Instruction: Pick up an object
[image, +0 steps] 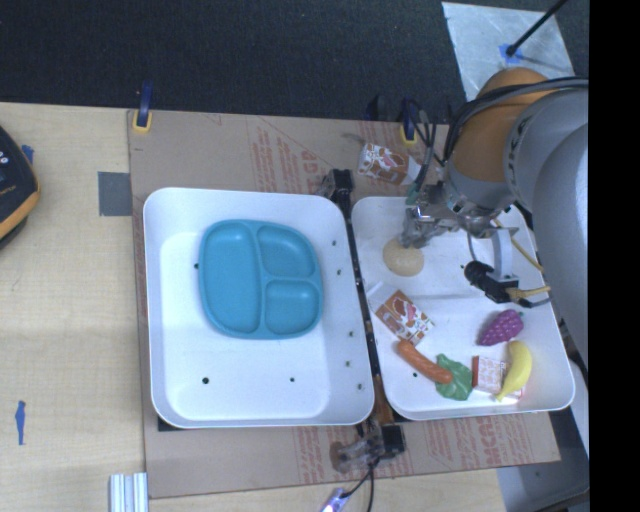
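Note:
My gripper hangs over the back of the right bin, just above and touching the top edge of a round tan cookie-like piece. Further forward in that bin lie a small red-and-white snack packet, a carrot with green leaves, a purple grape bunch, a yellow banana and a small white-and-red packet. The grey arm with its orange band comes in from the right.
The left bin holds a blue divided plate. A small brown packet lies on the cardboard behind the right bin. A black-and-yellow device sits at the far left edge of the bench.

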